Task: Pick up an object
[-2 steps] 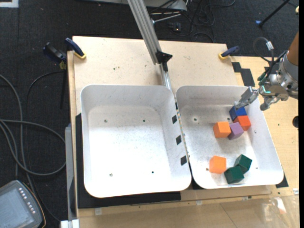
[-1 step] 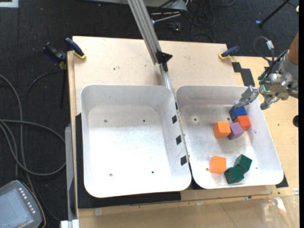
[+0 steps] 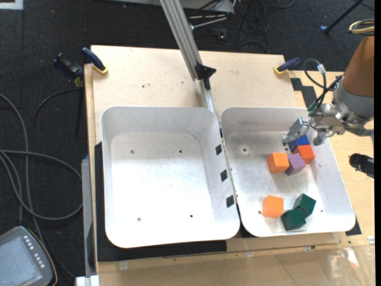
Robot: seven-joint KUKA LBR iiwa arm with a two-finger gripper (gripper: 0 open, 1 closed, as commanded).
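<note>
My gripper [image 3: 306, 136] hangs over the upper right part of the right bin [image 3: 250, 124], its two fingers spread apart, so it is open. A blue block [image 3: 300, 140] shows just below and between the fingers; I cannot tell whether they touch it. Right beneath it sit an orange-red block [image 3: 306, 154], a purple block [image 3: 296, 163] and an orange block [image 3: 277, 162], packed close together. Nearer the front of the bin lie another orange block [image 3: 273, 207] and two dark green blocks [image 3: 305, 204] [image 3: 293, 220].
The left bin [image 3: 119, 130] stands beside the right one, the two rims meeting along the middle. A slanted metal pole [image 3: 181, 31] rises from the bench behind the bins. Blue and yellow clamps [image 3: 94, 61] [image 3: 287, 65] grip the bench's back corners.
</note>
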